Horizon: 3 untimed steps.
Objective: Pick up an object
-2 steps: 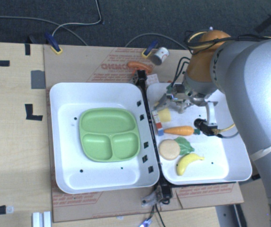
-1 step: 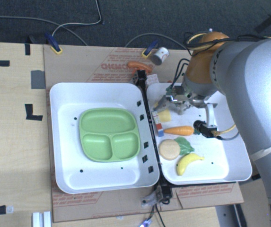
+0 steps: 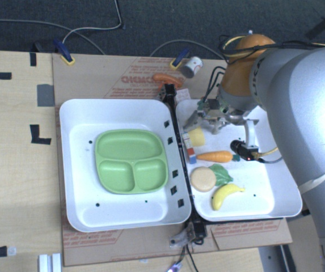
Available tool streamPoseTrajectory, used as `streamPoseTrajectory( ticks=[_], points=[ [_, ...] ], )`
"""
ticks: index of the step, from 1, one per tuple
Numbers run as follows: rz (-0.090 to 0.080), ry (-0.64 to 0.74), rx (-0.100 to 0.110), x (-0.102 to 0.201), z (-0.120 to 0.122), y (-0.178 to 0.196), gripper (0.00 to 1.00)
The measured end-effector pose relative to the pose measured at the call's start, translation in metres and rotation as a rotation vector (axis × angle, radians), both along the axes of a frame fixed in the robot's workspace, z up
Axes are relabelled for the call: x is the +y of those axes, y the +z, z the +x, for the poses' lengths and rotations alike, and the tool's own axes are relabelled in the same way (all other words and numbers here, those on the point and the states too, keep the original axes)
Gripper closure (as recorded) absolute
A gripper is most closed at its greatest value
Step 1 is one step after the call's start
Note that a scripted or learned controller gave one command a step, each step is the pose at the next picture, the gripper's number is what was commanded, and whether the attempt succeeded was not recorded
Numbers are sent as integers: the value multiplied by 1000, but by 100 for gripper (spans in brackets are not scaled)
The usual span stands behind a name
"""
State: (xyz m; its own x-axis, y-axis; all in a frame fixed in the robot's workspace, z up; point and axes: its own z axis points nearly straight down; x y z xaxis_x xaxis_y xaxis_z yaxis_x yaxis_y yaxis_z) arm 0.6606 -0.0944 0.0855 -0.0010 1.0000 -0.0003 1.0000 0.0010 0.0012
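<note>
We see the gripper low in the right bin's far-left corner above a yellow block; whether it grasps anything, we cannot tell.

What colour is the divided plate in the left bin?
Light green, plain with no pattern; the plate shows clearly in the camera view.

A bulky grey arm with an orange wrist band and thin black cables.
</note>
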Motion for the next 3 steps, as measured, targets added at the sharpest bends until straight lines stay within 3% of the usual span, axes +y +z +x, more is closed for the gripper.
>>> streamPoseTrajectory(
  ticks=[3],
  points=[
    [-1, 0, 0, -1, 8, 0, 0]
  ],
)
